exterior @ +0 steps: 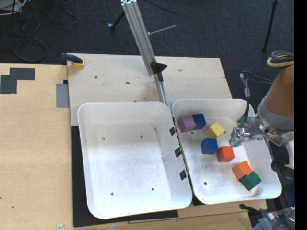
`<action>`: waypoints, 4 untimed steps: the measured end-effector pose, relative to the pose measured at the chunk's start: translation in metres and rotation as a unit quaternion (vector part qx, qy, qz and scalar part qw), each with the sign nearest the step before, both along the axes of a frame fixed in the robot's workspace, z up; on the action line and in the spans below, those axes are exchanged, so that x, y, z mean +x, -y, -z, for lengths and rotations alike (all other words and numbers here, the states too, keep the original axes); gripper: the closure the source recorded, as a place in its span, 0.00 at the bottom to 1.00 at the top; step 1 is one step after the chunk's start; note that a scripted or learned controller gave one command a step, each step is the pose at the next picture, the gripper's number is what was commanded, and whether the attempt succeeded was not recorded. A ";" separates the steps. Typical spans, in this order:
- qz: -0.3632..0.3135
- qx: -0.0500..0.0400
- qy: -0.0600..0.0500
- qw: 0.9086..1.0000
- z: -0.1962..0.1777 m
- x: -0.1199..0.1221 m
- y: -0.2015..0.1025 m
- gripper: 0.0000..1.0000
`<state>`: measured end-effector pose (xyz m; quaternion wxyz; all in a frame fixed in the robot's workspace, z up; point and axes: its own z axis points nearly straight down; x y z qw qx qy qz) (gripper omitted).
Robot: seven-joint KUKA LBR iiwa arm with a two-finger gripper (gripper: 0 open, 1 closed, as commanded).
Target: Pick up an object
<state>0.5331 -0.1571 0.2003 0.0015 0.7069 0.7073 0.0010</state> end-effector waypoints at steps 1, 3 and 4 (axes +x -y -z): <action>0.000 0.000 -0.001 1.000 -0.021 0.001 0.001 1.00; -0.002 0.002 -0.002 1.000 -0.031 0.014 -0.109 1.00; -0.002 0.001 -0.003 1.000 -0.025 0.025 -0.165 1.00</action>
